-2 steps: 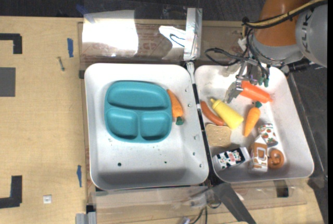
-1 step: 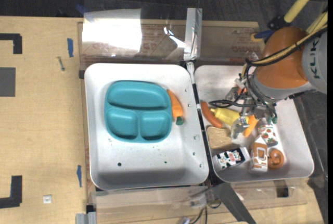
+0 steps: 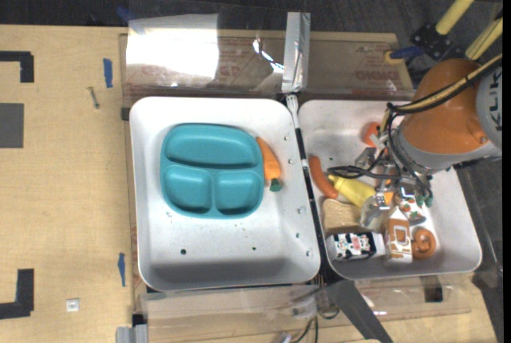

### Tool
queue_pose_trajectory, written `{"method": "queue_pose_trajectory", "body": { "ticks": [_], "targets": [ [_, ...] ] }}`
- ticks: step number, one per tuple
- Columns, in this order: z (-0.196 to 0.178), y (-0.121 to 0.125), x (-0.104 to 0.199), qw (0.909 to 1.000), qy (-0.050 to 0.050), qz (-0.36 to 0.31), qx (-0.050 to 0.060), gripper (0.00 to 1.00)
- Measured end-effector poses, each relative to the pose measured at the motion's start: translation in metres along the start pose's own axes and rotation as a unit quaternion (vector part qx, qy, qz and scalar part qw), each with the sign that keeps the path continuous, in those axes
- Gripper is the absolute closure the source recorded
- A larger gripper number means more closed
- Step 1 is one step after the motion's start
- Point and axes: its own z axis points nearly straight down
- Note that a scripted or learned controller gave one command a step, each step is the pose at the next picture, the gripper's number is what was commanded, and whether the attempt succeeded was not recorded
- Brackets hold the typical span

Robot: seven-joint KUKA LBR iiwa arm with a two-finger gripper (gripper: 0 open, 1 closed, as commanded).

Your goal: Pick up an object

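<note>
While the arm (image 3: 447,114) is reached down into the right bin (image 3: 467,254), no object can be seen lifted clear of the clutter, so the pick is judged to be unfinished. The gripper (image 3: 382,204) is lowered among the objects near the middle of that bin, just beside a yellow object (image 3: 351,190) and above a tan slice that looks like bread (image 3: 338,214). Whether anything is clasped cannot be told, since the tip is masked by cables and by the wrist itself, and the state of the jaws is likewise not made out.

Relative to the right bin, the candidates are laid as follows: a red-orange sausage-like piece (image 3: 322,176) is set against its left wall, a small black-and-white box (image 3: 353,246) is placed near its front edge, and a pretzel-like brown item (image 3: 423,241) with a white-and-orange packet (image 3: 398,242) beside it is found toward its front right corner. A further orange piece (image 3: 371,131) is partly hidden near the back, under the arm.

To the left of the right bin, the left bin (image 3: 160,254) is occupied by a teal divided tray (image 3: 212,169) with a toy carrot (image 3: 271,162) touching its right edge.

What remains, as judged from this, is a firm closure on one item and a lift free of the bin.
</note>
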Motion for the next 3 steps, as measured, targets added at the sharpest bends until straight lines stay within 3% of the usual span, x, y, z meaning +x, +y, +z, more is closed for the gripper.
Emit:
{"method": "queue_pose_trajectory", "body": {
  "ticks": [1,2,3],
  "targets": [
    [0.000,-0.043,0.068,1.0000,0.002,0.007,0.002,0.00],
    [0.001,-0.048,-0.002,1.0000,0.001,0.003,0.002,0.00],
    [-0.012,-0.048,-0.005,1.0000,-0.003,0.003,0.003,1.00]
  ]
}}
